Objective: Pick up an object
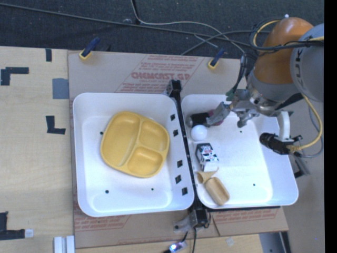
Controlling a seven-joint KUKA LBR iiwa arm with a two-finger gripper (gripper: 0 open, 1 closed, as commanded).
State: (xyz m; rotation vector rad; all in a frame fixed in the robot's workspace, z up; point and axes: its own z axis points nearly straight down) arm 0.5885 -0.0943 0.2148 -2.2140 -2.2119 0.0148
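The arm's grey body hid part of the right bin (274, 194). The gripper (231, 115) hung near its far left corner, fingers apart, holding nothing. The white ball (199, 133) lay against its left wall. Cardboard (152, 75) below carried red letters, partly readable "CHEMCAST".

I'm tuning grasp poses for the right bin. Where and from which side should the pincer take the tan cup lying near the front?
Probably across the middle of the tan cup's body, coming straight down. It lies on its side, its long axis slanting away from the divider, so the rounded flanks are open for fingers. Its open end sits close to the small printed box, so avoid that end.
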